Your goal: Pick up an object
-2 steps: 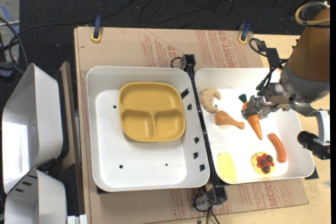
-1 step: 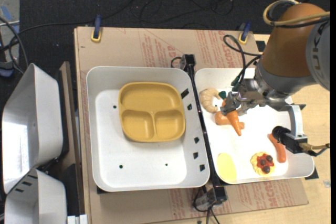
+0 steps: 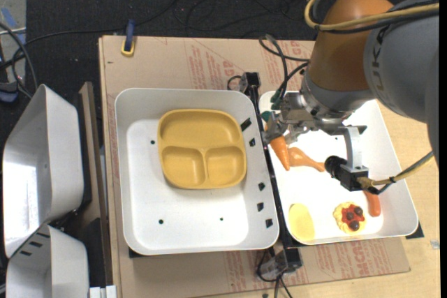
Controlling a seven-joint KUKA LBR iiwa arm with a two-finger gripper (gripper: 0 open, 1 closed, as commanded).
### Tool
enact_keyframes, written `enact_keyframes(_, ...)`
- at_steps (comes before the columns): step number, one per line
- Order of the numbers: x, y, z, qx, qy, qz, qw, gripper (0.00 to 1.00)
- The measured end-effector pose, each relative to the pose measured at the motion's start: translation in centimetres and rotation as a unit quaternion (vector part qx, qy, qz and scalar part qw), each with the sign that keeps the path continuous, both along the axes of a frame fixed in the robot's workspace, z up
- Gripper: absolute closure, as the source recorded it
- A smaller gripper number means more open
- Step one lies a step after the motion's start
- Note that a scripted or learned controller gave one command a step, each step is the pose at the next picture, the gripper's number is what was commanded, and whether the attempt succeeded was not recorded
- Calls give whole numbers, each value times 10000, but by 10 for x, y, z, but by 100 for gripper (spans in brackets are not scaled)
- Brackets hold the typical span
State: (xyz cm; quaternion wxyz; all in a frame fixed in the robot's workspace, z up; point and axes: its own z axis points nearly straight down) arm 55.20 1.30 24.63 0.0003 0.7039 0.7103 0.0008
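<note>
My gripper (image 3: pixel 282 128) hangs over the upper left part of the right bin (image 3: pixel 394 150), under the grey arm with its orange band. Directly below it lies an orange carrot-shaped toy (image 3: pixel 281 151), joined or touching a second orange piece (image 3: pixel 306 160) that points right. I cannot see whether the carrot is between the fingers. Near the bin's front lie a pale yellow oval piece (image 3: pixel 302 220), a small yellow toy with dark red berries (image 3: pixel 349 215) and a short orange sausage-like piece (image 3: pixel 373 204).
The left bin (image 3: pixel 136 220) holds a yellow divided plate (image 3: pixel 202 148). A black bracket (image 3: pixel 347 173) and a cable hang from the arm over the right bin. More white bins (image 3: pixel 38 150) stand off the bench at the left. Cables run across the floor behind.
</note>
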Motion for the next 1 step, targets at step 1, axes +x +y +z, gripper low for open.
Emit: enact_keyframes(1,25,54,0,6,-4,-1,10000,100)
